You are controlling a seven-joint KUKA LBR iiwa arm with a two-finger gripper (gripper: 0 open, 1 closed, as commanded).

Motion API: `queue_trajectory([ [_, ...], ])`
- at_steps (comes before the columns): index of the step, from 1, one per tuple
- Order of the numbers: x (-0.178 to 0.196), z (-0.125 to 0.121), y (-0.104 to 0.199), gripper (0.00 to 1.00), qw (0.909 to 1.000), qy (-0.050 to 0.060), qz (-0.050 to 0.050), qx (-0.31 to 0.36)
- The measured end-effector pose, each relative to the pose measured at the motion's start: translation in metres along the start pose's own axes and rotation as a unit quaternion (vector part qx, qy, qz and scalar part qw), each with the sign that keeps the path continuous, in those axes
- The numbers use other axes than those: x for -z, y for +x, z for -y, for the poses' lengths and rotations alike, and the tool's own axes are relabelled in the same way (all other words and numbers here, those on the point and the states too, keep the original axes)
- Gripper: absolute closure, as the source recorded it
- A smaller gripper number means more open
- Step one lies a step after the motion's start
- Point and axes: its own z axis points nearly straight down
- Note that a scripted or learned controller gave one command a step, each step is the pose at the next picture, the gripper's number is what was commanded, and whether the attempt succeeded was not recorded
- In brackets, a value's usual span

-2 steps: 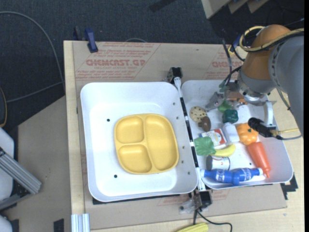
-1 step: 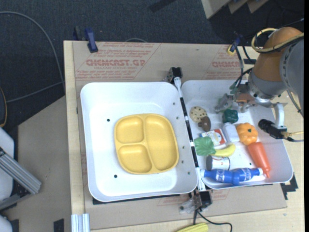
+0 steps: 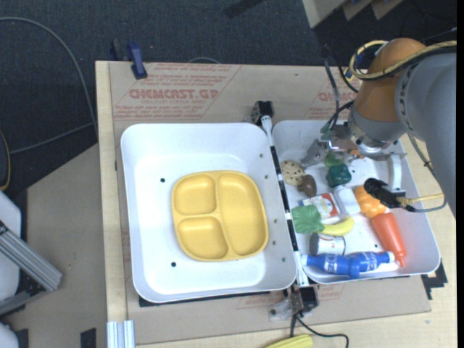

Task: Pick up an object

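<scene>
**Camera view: gripper low over a crowded bin, risk of a miss or a double grab**

Camera view shows me the gripper [image 3: 335,151] down at the 12 o'clock end of the right bin [image 3: 428,256]. I cannot tell from here how its fingers stand, and I see nothing clearly between them. A green block [image 3: 337,174] sits just at its 6 o'clock, a spotted cookie [image 3: 292,171] and a brown piece [image 3: 308,185] toward 8 o'clock.

My worry is the crowding. Block, cookie and brown piece lie near one another, so a closing hand could nudge one away or pinch two. The small, rounded brown piece looks likely to squirt out. Farther toward 6 o'clock an orange bottle [image 3: 388,234], a banana [image 3: 339,227], a green packet [image 3: 308,218] and a blue bottle [image 3: 355,263] lie packed together; a sweep that way would shove them. The left bin [image 3: 145,165] holds a yellow tray [image 3: 219,214], well apart from the arm.
</scene>
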Motion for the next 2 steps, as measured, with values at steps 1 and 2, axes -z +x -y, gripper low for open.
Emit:
queue_trajectory([
  [1, 0.0107, -0.0006, -0.0007, 1.00, 1.0000, -0.001, 0.001, 0.000],
  [2, 0.0104, -0.0004, -0.0007, 0.00, 1.0000, -0.001, 0.001, 0.000],
])
